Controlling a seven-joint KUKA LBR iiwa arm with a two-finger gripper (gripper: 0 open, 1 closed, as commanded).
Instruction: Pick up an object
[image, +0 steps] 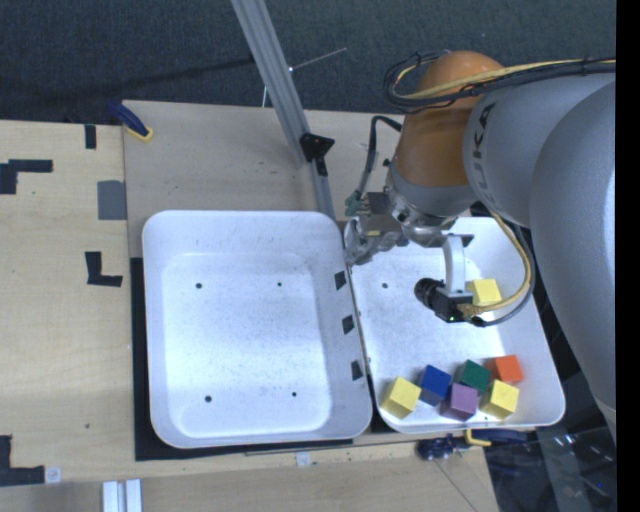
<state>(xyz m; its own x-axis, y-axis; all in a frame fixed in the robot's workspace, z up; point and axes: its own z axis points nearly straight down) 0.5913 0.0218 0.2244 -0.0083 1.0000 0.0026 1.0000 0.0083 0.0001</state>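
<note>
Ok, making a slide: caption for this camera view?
KUKA arm poised above right bin holding coloured blocks; left bin beside it.

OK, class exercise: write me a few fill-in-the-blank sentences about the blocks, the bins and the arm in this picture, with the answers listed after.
1. All the blocks lie in the ____ bin.
2. The blue block sits between a yellow block and a ____ one.
3. The orange block lies next to the ____ block.
4. The band above the arm's wrist is coloured ____.

Answers: right; purple; green; orange
</note>
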